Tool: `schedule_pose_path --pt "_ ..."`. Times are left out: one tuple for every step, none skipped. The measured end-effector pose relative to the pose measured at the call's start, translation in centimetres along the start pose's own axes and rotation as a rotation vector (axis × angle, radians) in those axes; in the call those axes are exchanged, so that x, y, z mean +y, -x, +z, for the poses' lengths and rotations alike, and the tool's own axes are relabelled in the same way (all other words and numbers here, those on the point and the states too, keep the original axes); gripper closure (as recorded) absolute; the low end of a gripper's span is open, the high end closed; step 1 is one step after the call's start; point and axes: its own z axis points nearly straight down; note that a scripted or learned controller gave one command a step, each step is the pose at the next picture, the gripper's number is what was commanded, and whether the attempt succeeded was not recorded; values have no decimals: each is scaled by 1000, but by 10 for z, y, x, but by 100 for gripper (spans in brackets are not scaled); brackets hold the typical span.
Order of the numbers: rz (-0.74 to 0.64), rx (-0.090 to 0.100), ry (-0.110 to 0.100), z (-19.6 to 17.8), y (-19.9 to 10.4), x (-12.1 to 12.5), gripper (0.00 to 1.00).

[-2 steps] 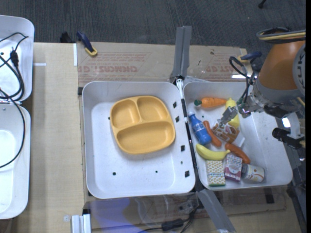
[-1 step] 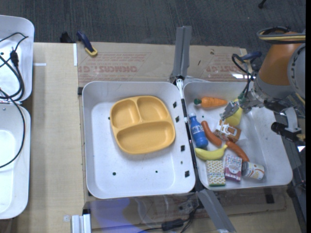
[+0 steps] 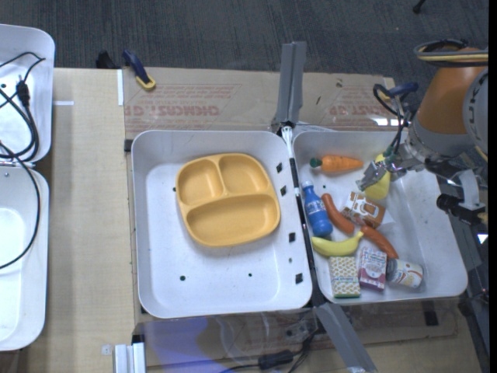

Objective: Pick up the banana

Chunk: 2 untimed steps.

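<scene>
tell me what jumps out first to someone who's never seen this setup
The big yellow divided plate lies alone in the left bin. The right bin holds a heap of toy food, with the banana near its left wall, below a blue bottle. The gripper sits at the upper part of that bin, near a carrot.
</scene>
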Motion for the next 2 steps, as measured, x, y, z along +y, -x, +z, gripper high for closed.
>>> schedule_pose_path --pt "298 0 1 -110 -82 50 100" --pt "446 -1 0 -185 -146 43 100"
